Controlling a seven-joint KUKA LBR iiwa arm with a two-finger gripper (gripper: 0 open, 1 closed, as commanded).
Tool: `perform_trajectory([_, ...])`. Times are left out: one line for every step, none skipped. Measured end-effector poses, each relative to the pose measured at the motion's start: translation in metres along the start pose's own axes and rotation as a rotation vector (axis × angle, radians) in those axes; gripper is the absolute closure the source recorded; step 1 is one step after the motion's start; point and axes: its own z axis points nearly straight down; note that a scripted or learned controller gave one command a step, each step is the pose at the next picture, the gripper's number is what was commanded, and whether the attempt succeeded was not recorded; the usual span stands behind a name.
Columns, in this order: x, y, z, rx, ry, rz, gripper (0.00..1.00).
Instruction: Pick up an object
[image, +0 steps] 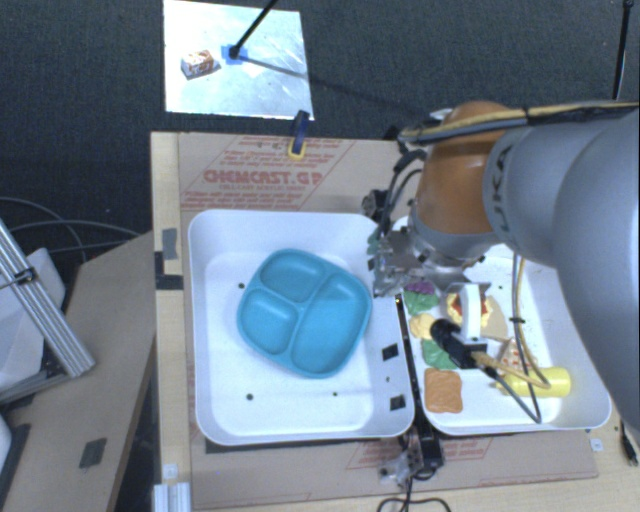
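1. Grey arm (560, 170) with orange band: reaches in from the right, above the right bin (590, 405).
2. Cardboard sheet (260, 175) on the tabletop, lying under both white bins.
3. Left bin (215, 300) holds a blue divided plate (303, 312), flat near its middle.
4. Claw (392, 268) hangs low by the wall between the two bins, just beside a purple piece (422, 290); apart or together, cannot tell.
5. Small pieces clustered in the right bin's left half: green piece (436, 352), orange-brown piece (443, 391) near the front rim, yellow piece (548, 381) further right.
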Motion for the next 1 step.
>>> perform_trajectory([0.0042,-0.0025,-0.0126,0.002,0.003,-0.006,1.0])
